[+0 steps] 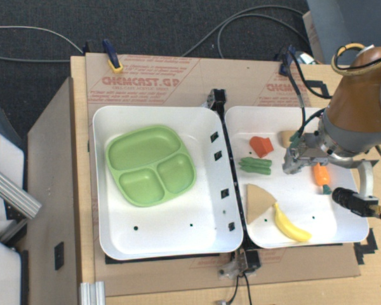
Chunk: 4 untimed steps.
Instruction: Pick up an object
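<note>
The right bin (343, 234) holds a red-orange block (261, 146), a green bean pod (255, 165), a tan wedge (259, 202), a yellow banana (289, 225), an orange carrot (321, 173) and a tan piece (286, 137) partly hidden by the arm. My gripper (294, 160) hangs low over the right bin's middle, right of the green pod and left of the carrot. Nothing shows between its fingers.
The left bin (114, 234) carries a green three-compartment plate (151, 165). A black divider with clips (223, 170) runs between the bins. Cables (298, 75) trail over the cardboard at the back right. The arm's grey and orange body (359, 100) covers the right bin's far corner.
</note>
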Each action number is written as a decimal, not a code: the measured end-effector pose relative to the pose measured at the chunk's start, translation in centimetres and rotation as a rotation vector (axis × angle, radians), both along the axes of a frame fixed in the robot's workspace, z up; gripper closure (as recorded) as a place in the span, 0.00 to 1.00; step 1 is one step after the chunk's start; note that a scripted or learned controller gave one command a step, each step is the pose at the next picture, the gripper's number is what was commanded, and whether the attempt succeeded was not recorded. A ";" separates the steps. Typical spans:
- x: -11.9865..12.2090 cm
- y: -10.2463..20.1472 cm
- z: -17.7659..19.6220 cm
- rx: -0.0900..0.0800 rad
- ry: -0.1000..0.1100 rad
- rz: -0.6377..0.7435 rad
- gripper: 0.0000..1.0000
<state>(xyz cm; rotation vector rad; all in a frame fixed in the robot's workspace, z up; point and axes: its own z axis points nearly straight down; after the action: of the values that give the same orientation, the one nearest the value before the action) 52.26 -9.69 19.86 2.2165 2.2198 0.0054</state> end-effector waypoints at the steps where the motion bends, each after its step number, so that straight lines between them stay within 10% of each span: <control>1: -0.1 0.7 4.6 0.000 -0.001 0.001 1.00; 2: 0.1 0.7 10.0 0.000 -0.002 0.001 1.00; 4: 6.4 9.3 7.3 0.001 0.003 0.004 1.00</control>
<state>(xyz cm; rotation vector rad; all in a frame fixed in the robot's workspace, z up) 58.68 -0.37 27.18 2.2142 2.2255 0.0034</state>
